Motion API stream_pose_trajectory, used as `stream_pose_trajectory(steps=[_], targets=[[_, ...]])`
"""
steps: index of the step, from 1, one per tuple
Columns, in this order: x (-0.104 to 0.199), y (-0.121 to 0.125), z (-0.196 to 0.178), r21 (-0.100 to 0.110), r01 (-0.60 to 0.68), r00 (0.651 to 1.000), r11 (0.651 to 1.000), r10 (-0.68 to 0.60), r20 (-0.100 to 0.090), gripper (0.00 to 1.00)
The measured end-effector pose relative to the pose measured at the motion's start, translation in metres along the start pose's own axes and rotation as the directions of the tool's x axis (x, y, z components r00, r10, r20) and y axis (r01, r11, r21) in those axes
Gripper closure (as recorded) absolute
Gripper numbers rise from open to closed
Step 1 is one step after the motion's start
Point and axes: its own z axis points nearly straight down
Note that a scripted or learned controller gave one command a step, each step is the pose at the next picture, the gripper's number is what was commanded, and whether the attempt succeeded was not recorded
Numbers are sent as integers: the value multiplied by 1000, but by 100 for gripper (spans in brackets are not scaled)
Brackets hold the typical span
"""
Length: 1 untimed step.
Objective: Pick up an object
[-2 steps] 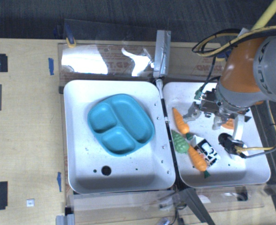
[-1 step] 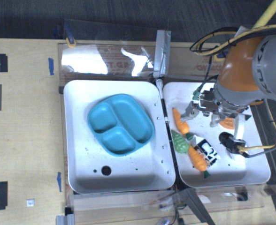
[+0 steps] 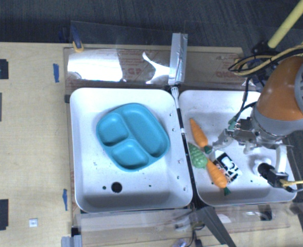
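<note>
two carrots [image 3: 199,133] and a green leaf toy [image 3: 197,156] lie beside the gripper [image 3: 233,138]. whether it is open or closed i cannot tell. the blue divided plate [image 3: 133,136] sits in the neighbouring white bin [image 3: 84,138].

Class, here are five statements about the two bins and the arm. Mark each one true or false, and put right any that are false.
1. The blue divided plate lies in the left bin. True.
2. Two orange toy carrots lie in the left bin. False: both, the second carrot too, lie in the right bin.
3. The arm's gripper is over the right bin. True.
4. The plate has three compartments. True.
5. The gripper holds the plate. False: it is apart from the plate, across the divider between the bins.
</note>
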Motion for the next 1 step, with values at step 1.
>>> stream_pose_trajectory(steps=[1], targets=[[-1, -19, 60, -17, 142, 990, 990, -142, 3, 0]])
